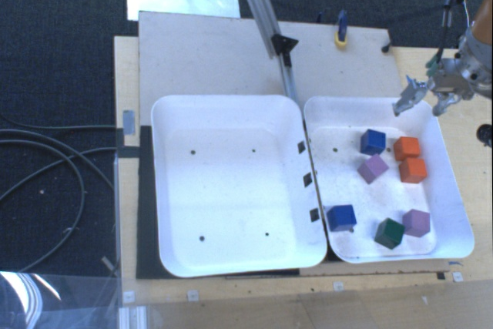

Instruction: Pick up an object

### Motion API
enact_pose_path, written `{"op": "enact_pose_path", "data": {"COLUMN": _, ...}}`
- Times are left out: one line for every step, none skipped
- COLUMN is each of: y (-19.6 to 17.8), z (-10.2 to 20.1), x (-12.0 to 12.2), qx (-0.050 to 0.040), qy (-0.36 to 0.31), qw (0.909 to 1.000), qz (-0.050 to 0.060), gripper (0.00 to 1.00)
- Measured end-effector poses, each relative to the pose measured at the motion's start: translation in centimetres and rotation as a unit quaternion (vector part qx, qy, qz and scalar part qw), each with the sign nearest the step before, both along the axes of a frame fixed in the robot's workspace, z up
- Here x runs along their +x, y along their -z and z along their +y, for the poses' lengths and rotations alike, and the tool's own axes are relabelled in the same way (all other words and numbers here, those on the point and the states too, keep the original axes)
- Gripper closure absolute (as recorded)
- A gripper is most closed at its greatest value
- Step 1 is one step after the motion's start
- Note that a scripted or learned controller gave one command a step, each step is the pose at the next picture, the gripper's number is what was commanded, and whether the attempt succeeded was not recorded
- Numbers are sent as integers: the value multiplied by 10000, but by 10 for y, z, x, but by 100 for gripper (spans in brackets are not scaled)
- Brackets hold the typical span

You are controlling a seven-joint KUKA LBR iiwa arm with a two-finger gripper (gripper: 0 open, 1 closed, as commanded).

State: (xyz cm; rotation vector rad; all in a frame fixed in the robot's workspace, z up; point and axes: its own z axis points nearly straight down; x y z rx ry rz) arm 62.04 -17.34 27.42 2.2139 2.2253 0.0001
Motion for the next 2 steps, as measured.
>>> {"op": "enact_pose_path", "data": {"y": 0, "z": 0, "x": 0, "qx": 0, "qy": 0, "qw": 10000, "qz": 0, "gripper": 0}}
{"op": "enact_pose_path", "data": {"y": -99, "z": 74, "x": 16, "qx": 10, "qy": -38, "qw": 10000, "qz": -55, "gripper": 0}}
